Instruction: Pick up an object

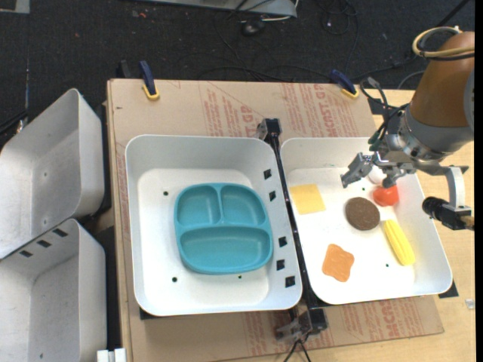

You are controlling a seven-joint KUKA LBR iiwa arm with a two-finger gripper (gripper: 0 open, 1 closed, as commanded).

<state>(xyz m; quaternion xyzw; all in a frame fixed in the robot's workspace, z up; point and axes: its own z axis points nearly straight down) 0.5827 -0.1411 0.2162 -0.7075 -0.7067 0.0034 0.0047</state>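
Teal plate [223, 228], yellow square [307, 199], brown disc [363, 213], red piece [386, 195], yellow corn [398, 242], orange piece [338, 262]

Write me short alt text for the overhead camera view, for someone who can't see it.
The arm's tool hovers over the right bin, just above a red object, near a brown disc, yellow corn, a yellow square and an orange piece. The left bin holds a teal divided plate.

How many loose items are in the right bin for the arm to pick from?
5: yellow square at the left, brown disc in the middle, red piece under the gripper, corn cob at the right, orange piece near the front.
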